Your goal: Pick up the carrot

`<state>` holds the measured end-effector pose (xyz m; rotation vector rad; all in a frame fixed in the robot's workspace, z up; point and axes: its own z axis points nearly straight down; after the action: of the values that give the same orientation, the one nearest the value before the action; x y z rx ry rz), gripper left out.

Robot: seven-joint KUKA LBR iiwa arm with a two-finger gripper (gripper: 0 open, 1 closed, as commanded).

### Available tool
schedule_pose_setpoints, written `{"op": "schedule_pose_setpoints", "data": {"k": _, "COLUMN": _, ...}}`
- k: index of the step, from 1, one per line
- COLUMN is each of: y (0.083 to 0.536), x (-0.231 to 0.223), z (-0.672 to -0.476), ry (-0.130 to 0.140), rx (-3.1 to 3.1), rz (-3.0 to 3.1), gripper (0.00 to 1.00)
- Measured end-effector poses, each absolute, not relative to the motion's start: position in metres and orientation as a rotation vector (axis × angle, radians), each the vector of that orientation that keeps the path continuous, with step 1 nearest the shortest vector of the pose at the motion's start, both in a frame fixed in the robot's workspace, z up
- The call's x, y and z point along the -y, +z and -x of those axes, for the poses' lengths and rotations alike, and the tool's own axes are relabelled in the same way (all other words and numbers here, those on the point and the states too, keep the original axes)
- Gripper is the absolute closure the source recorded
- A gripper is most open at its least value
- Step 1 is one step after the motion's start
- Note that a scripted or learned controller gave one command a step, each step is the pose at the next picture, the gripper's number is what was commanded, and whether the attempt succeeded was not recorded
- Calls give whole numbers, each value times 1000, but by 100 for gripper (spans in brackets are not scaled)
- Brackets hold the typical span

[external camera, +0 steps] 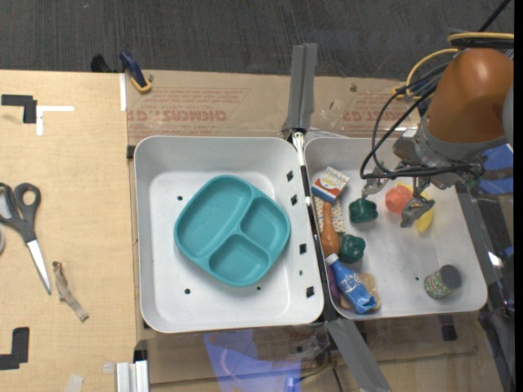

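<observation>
The carrot [328,229] is a slim orange piece lying lengthwise against the left wall of the right bin [409,300], just below a small white, red and blue carton [330,184]. My gripper [397,199] hangs over the upper middle of the right bin, well to the right of the carrot. Its fingers [373,189] are spread open. A small orange-red block [398,198] lies in the gap between them, and neither finger visibly presses on it.
The right bin also holds two dark green pieces [363,211] [352,248], a yellow piece [424,221], a blue bottle [354,290] and a can [443,281]. A teal divided plate [233,229] lies in the left bin [155,243]. Scissors [26,223] lie on the bench at left.
</observation>
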<state>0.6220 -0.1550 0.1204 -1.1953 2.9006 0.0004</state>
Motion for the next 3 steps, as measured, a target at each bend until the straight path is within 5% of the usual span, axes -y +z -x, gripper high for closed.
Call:
{"op": "schedule_pose_setpoints", "data": {"k": 1, "y": 94, "x": 155, "z": -634, "ry": -1, "rx": -3085, "rz": 566, "gripper": 0}}
{"op": "schedule_pose_setpoints", "data": {"k": 2, "y": 95, "x": 180, "z": -661, "ry": -3, "rx": -3075, "rz": 605, "gripper": 0}}
{"op": "schedule_pose_setpoints", "data": {"k": 3, "y": 99, "x": 144, "z": -660, "ry": -32, "rx": -3111, "rz": -301, "gripper": 0}}
